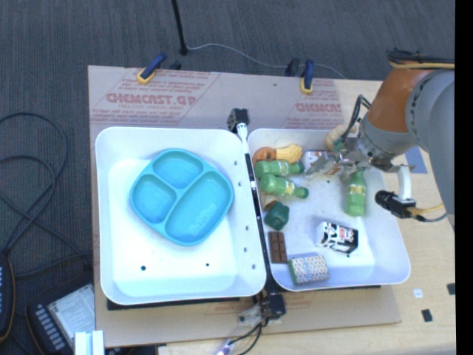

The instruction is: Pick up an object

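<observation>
Nearest the lens we note a sponge-like block (pixel 308 268) and a brown bar (pixel 277 247) lying at the front of the right bin (pixel 392 268), with a black-and-white patterned packet (pixel 338 237) just behind them. We record the left bin (pixel 118 272) as bearing a blue divided plate (pixel 182 195). In the right bin we further count two green bottles (pixel 279 178) lying side by side near the shared wall, a dark green cup-like item (pixel 277 215) just below them, a yellow toy (pixel 287 154) at the back, and another green bottle (pixel 356 194) toward the right. The arm (pixel 414 117) reaches in from the right, and its tool (pixel 336 161) sits low over the rear of the right bin, near the yellow toy and just beside the right-hand bottle. We judge the task as not yet accomplished: no item is seen lifted off the bin floor, and nothing can be confirmed between the fingers. We cannot tell whether the tool is released or clenched, since its tip blends into cabling and a pale item behind it. That pale item at the bin's back rim is too obscured to identify. In our judgement a grasp and a lift remain outstanding. Both bins rest on a board clamped to the tabletop (pixel 436 302).
</observation>
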You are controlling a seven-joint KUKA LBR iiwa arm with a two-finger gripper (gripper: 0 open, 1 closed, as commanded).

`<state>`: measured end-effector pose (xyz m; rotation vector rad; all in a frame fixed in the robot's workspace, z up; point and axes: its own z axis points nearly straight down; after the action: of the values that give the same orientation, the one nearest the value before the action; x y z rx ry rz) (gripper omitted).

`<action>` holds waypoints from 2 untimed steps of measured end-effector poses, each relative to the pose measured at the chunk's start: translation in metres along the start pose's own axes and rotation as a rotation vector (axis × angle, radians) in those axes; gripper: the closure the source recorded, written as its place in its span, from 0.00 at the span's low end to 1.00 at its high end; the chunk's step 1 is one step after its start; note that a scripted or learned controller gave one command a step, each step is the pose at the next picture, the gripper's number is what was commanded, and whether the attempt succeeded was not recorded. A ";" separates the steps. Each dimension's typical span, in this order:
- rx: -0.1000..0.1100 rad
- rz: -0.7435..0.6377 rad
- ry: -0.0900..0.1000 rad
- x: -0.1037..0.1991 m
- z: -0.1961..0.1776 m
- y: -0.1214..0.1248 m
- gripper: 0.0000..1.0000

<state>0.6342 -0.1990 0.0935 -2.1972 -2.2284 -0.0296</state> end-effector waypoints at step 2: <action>0.003 -0.002 -0.003 0.001 -0.007 -0.001 0.00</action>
<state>0.6330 -0.1984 0.1001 -2.1954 -2.2310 -0.0230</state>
